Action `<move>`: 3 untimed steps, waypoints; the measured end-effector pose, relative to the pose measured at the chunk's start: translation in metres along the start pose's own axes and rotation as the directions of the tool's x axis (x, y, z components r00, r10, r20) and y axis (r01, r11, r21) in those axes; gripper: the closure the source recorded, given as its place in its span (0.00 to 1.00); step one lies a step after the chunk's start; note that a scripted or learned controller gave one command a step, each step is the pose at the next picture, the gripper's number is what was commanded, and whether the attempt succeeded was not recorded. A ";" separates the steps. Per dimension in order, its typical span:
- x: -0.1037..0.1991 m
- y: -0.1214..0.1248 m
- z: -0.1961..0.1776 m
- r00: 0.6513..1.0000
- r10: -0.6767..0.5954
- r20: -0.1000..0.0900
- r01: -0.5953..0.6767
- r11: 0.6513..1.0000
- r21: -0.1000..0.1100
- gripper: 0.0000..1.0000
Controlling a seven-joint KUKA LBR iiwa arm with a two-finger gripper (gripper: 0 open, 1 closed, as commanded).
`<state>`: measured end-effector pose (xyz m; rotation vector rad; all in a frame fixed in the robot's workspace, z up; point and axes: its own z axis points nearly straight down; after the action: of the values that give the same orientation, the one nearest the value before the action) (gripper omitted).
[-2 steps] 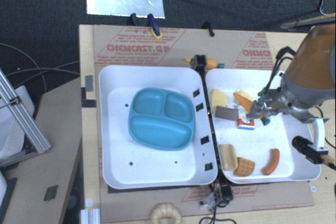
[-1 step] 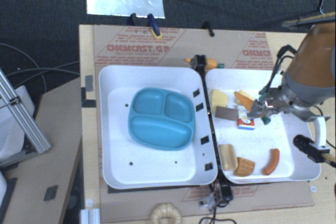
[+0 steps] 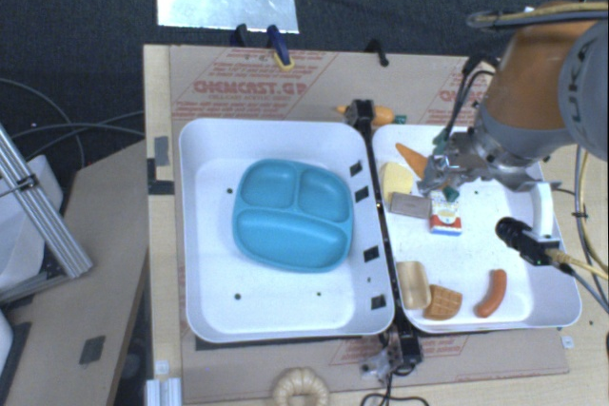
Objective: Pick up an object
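Bulky rounded grey arm (image 3: 580,100) with a wide orange-tan band (image 3: 533,76) wrapped around the segment above the wrist. Below the band the casing narrows into a grey metallic wrist block. Thin dark cables (image 3: 464,105) run down the outside of the band to the small two-finger gripper of silver-grey metal (image 3: 440,174), which has dark fittings and a spot of green near its top.
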<state>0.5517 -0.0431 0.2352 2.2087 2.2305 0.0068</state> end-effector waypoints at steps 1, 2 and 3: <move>0.045 0.033 0.013 1.000 0.000 0.000 0.000 1.000 0.002 1.00; 0.090 0.055 0.021 1.000 0.001 0.000 -0.001 1.000 0.003 1.00; 0.121 0.082 0.017 1.000 0.002 0.000 -0.002 1.000 0.001 1.00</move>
<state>0.6329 0.0785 0.2192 2.2115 2.2288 0.0065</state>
